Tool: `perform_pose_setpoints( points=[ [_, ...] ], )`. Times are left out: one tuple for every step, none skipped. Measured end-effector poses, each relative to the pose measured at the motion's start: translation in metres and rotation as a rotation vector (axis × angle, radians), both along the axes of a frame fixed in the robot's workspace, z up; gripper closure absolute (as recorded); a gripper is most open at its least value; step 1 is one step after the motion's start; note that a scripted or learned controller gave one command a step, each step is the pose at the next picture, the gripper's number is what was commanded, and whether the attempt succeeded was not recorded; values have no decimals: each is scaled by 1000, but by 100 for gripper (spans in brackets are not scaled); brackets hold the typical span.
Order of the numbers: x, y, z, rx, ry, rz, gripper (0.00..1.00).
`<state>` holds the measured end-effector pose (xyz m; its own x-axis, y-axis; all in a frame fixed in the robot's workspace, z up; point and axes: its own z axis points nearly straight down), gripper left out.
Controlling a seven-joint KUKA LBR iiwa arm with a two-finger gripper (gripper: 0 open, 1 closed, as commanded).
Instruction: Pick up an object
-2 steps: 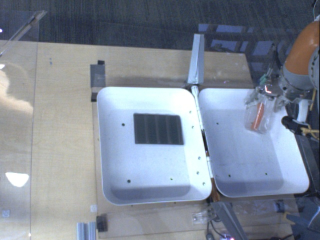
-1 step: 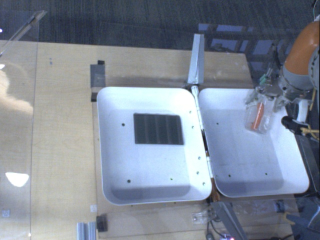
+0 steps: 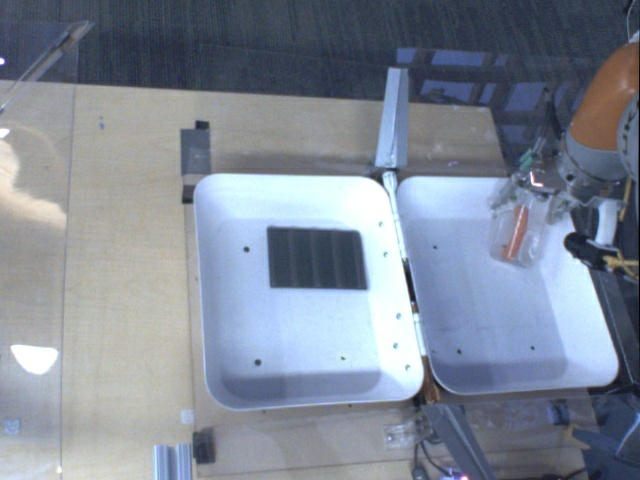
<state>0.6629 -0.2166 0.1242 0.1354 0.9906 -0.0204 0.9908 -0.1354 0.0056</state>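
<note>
Orange object [image 3: 517,235] within gripper [image 3: 518,240]

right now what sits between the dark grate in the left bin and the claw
Bare white bin floor, then the raised rims where both bins meet; camera view shows nothing else between grate and claw.

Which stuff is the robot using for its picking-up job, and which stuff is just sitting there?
For the job:
- claw, over the right bin
- orange thing between its clear fingers
- right bin

Just sitting there:
- left bin
- dark ridged block in it
- metal bar behind the bins
</note>
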Motion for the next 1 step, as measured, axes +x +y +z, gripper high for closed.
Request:
perform_pose_setpoints(
  points=[
    [0, 0, 0, 0, 1, 8, 0]
  ],
)
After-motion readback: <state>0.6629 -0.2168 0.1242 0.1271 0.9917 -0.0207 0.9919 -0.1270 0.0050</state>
